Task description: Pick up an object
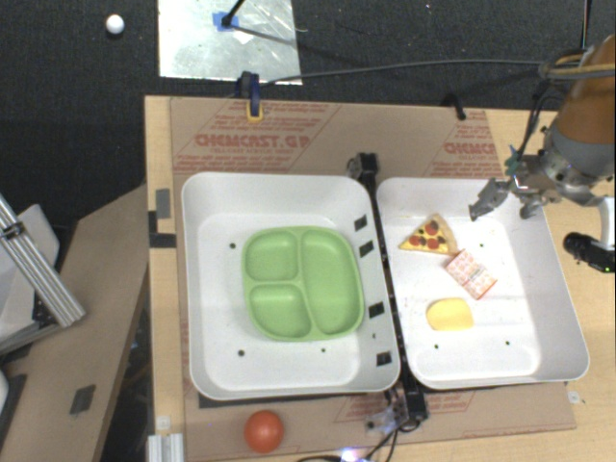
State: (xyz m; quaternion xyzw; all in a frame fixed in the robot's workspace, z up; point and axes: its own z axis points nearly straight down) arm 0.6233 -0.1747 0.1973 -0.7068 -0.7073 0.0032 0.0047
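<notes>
Bright, even overhead light; the foil sheet (229,25) glares, shadows stay soft, and the focus looks slightly grainy.

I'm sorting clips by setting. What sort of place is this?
Probably a robotics lab test bench: two white bins on protective board, toy pizza slice and green divided plate as props, grey arm reaching in.

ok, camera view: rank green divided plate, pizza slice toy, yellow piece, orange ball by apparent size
1. green divided plate, by far the largest
2. pizza slice toy and yellow piece: look alike, not ranking them
3. orange ball, slightly smaller, though lying nearer the camera
</notes>
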